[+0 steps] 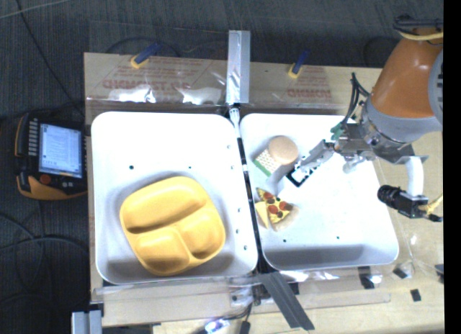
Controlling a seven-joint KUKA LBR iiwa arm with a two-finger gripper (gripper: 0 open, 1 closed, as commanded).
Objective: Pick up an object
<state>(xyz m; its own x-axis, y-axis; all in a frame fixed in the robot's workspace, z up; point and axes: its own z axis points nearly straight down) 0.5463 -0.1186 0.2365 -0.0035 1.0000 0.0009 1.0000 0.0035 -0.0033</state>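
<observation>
In the right bin [346,239] a tan bun-shaped toy [279,150] with a pale ridged side lies near the left wall. Just below it rests a toy pizza slice [274,210] with red and green toppings. My gripper [298,175] reaches in from the right, slanting down to the left. Its dark tip sits just right of the bun and above the pizza slice, close to the bin floor. Nothing is visibly held in it.
A yellow divided plate [171,223] lies in the left bin [115,138]. The ridge between the two bins [248,196] runs just left of the toys. The arm's orange band [409,73] hangs over the right bin's far right corner. A handheld screen [54,154] rests left of the bench.
</observation>
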